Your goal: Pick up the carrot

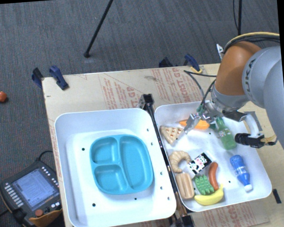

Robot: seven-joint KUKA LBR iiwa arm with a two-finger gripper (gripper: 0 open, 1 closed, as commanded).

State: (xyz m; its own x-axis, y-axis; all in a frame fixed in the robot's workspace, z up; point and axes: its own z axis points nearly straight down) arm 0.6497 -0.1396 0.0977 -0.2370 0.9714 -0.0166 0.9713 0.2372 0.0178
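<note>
The carrot (203,125) is an orange piece lying at the back of the right bin (263,170), with one end near a waffle-patterned cracker (171,132). My gripper (197,119) hangs directly over the carrot's middle and hides part of it. The carrot still looks to be resting on the bin floor. The grey arm with its orange band (235,72) reaches in from the right.
A green bottle (226,134) lies right beside the carrot. Further forward are a blue bottle (240,171), a croissant (179,158), a cow-patterned carton (199,163), a sausage (214,173), a bun (184,185) and a banana (209,197). The left bin (63,157) holds a blue divided plate (121,164).
</note>
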